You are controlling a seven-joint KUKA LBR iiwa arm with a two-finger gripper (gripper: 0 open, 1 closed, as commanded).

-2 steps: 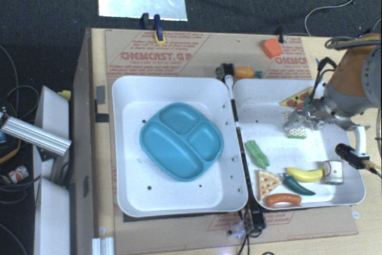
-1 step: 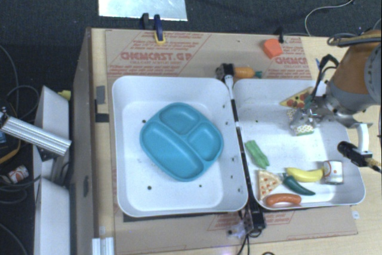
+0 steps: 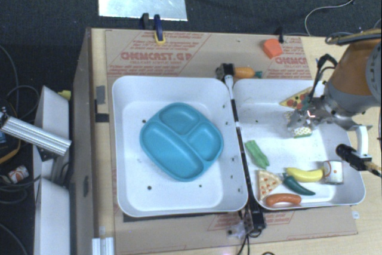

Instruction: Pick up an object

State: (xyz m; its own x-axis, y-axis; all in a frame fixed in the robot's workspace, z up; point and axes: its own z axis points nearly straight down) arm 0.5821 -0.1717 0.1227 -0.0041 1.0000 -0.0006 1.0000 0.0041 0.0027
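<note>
Two white bins sat on the bench; gripper (image 3: pixel 300 119) hung low in the right bin (image 3: pixel 352 193), upper right of frame, its state unclear. Small toy (image 3: pixel 302 131) lay just beneath: probably light, stiff plastic, best pinched across its narrow sides.

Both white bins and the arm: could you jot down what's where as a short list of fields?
left bin: blue divided plate
right bin: pizza slice, banana, green pepper, sausage, another pizza slice
bench beyond the bins: orange block, carrot
gripper: low in the right bin's far part, over a small pale item
grip: cannot tell
</note>
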